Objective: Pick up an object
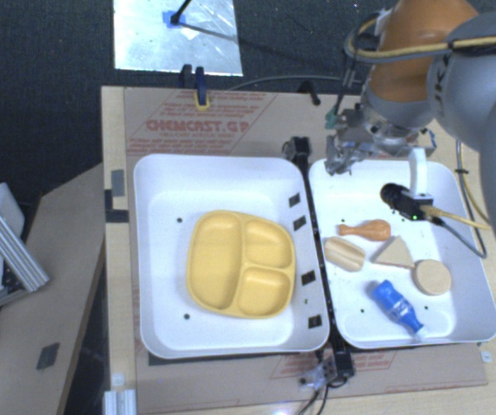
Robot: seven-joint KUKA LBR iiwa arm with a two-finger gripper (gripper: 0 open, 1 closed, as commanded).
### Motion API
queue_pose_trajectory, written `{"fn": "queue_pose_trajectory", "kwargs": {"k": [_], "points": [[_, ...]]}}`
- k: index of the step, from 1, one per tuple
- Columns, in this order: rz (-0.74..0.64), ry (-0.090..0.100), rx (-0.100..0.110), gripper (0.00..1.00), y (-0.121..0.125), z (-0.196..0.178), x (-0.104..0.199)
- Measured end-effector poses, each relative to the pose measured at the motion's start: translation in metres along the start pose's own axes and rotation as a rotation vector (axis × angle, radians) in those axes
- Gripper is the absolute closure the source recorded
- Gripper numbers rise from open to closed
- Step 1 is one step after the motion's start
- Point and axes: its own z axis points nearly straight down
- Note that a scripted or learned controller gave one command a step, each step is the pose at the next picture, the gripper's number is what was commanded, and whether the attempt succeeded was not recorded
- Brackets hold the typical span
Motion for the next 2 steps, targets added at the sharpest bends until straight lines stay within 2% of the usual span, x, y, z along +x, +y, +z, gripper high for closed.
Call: {"fn": "queue_pose_trajectory", "kwargs": {"k": [2], "points": [[0.000,0.001,-0.001,1.00,0.005,-0.001,0.110]]}}
